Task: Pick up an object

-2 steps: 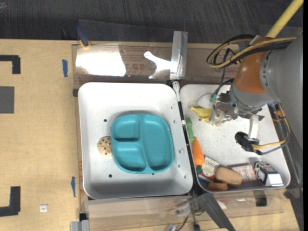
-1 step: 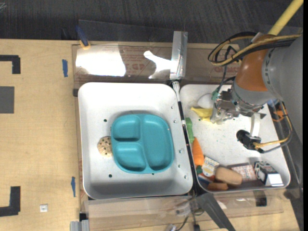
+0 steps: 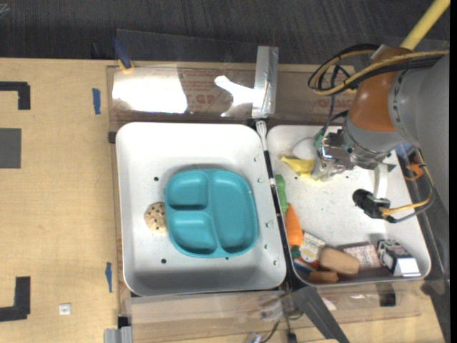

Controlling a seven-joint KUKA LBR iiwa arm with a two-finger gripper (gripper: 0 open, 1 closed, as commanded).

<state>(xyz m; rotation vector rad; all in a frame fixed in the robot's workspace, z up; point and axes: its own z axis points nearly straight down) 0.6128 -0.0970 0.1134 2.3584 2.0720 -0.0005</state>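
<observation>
Plastic toy food crowds the right bin's [image 3: 421, 241] near edge: a bread roll [image 3: 338, 260], a carrot [image 3: 293, 225]. Farther back lies a yellow banana [image 3: 300, 166], probably light, stiff and slick, best pinched across its middle. The gripper [image 3: 327, 164] hangs just beside it; whether the jaws are apart or together I cannot tell.

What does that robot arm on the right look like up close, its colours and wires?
The arm is smooth and rounded, grey, with an orange band above the wrist. Black and yellow cables loop beside the band. Below it sits a small metallic pincer with more thin wires around it. A black part on a yellow cable hangs lower down.
</observation>
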